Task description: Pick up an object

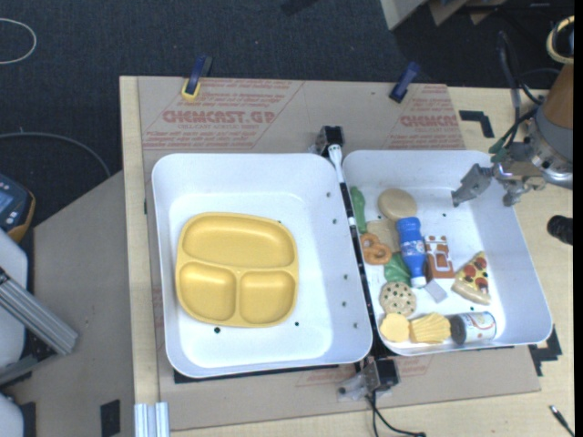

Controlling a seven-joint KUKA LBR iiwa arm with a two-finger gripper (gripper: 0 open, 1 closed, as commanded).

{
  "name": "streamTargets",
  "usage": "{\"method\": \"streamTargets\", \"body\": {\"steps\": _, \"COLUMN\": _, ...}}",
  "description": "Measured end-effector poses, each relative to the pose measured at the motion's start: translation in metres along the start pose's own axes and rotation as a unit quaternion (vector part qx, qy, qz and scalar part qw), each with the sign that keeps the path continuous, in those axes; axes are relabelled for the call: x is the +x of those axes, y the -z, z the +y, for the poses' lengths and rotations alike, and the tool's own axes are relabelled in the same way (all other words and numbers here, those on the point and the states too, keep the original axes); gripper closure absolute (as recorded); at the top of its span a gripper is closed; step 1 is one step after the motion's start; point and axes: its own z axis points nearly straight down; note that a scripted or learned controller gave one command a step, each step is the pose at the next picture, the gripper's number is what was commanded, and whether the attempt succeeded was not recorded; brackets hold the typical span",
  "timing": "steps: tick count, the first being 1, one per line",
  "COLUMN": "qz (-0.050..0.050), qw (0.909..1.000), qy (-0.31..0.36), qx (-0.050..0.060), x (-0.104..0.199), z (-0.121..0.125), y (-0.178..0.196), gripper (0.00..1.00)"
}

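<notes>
The right bin [533, 285] holds several toy foods: a blue bottle [411, 248], a tan round bun [397, 204], a pretzel [373, 247], a cookie [396, 296], a pizza slice [474, 279], a red and white box [439, 255], a yellow wedge [414, 328] and a small can [475, 324]. My gripper [491, 188] hangs over the bin's far right corner, open, with nothing between its fingers. It is behind and to the right of the pile, apart from every item.
The left bin [168, 244] holds a yellow divided plate [239, 268]. A green toy [357, 206] lies along the right bin's left wall. Clamps [194, 80] pin the cardboard sheet at the back. Cables run by the front edge [378, 385].
</notes>
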Motion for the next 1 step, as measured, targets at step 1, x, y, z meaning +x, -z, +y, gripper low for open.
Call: {"method": "streamTargets", "body": {"steps": 1, "qz": -0.002, "qw": 1.0000, "qy": 0.002, "qx": -0.007, "x": 0.0003, "z": 0.0031, "y": 0.0080, "gripper": 0.00}}
